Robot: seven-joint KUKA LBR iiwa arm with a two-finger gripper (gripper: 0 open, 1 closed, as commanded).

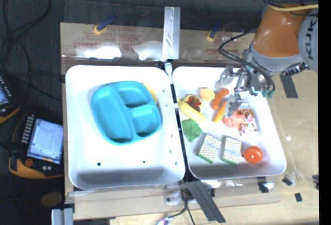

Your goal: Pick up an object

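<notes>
In the right bin, under the tool: a small orange carrot-shaped plastic toy (pixel 221 104) lies among the other play food, just below the metal tool (pixel 239 86)
Handling: probably light, stiff and smooth, so it could slip; best taken across its narrow middle, judged from its long thin shape
Tool state: cannot tell whether it is open or closed, and nothing is seen gripped
Neighbours: a pink-and-white toy piece (pixel 241 118) just beside the carrot, a yellow banana-shaped toy (pixel 189 110) near the divider, a green leaf-shaped toy (pixel 191 129), two green-patterned square blocks (pixel 220 149), a red tomato-like ball (pixel 253 154)
Left bin: a blue divided plastic tray (pixel 125 110)
Hard to make out: the tool's tip blurs into the clutter; a yellow thing behind the tray is mostly hidden
Carrier: the desk (pixel 302 131)
</notes>
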